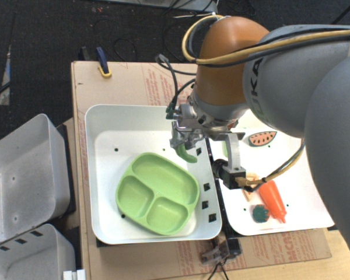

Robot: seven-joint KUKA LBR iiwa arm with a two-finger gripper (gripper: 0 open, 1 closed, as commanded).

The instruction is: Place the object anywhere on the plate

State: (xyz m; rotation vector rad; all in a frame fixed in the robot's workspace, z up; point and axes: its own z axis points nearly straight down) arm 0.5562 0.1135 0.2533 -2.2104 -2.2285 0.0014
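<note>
A light green plate (157, 194) with three compartments lies tilted in the left white bin (102, 156), towards its front. My gripper (185, 146) hangs over that bin's far right side, just past the plate's far right rim. A small curved green object (189, 154) sits between its fingertips, above the bin floor and slightly beyond the plate's edge. The gripper is shut on this piece. The bulky grey and orange wrist hides the bin's back right corner.
The right bin (306, 212) holds a watermelon slice (262, 137), an orange carrot (273, 200), a small dark green piece (260, 213) and a small tan piece (249, 181). Grey plastic tubs (23, 168) stand off the bench to the left.
</note>
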